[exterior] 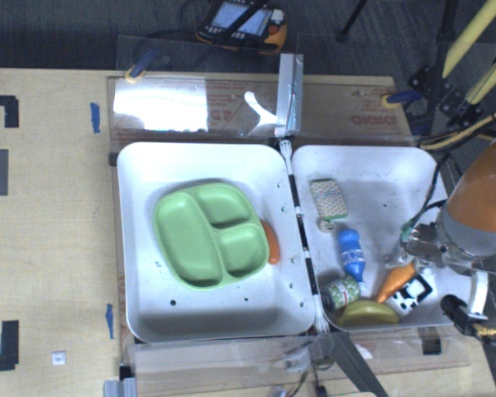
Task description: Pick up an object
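Note:
The right bin (380, 168) holds a patterned green sponge (328, 199), a blue bottle (352, 254), a small green can (343, 291), an olive-yellow oblong object (369, 311), an orange carrot-shaped toy (393, 281) and a black-and-white checkered piece (413, 293). My gripper (417, 260) hangs low at the right side of this bin, just above and right of the orange toy. The arm's grey wrist and orange band (479, 197) cover the bin's right rim. The toy's upper end sits against the gripper, and I cannot see whether it is gripped.
The left bin (140, 172) carries a green divided plate (211, 234) with a small orange item (272, 242) at its right edge. A raised divider (302, 246) separates the bins. A clear panel and metal bracket (288, 93) stand behind them.

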`<act>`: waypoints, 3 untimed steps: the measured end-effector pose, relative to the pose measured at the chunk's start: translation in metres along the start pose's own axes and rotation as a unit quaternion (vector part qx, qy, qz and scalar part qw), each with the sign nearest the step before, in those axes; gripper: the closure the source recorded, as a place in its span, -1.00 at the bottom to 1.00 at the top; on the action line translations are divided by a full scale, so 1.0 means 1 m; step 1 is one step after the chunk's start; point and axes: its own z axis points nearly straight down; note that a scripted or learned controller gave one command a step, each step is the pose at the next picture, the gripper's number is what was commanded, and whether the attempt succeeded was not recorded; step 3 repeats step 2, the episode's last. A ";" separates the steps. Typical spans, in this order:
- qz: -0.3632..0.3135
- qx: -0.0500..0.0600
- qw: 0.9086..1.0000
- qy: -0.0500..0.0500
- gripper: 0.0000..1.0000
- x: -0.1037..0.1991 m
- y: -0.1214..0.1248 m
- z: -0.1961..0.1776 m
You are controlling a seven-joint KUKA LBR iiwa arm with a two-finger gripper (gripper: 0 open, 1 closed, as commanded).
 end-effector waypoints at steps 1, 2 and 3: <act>0.077 0.004 0.997 0.000 1.00 -0.003 -0.001 -0.044; 0.055 0.005 0.998 0.000 1.00 0.002 -0.009 -0.098; 0.055 0.005 0.998 0.000 1.00 0.002 -0.009 -0.098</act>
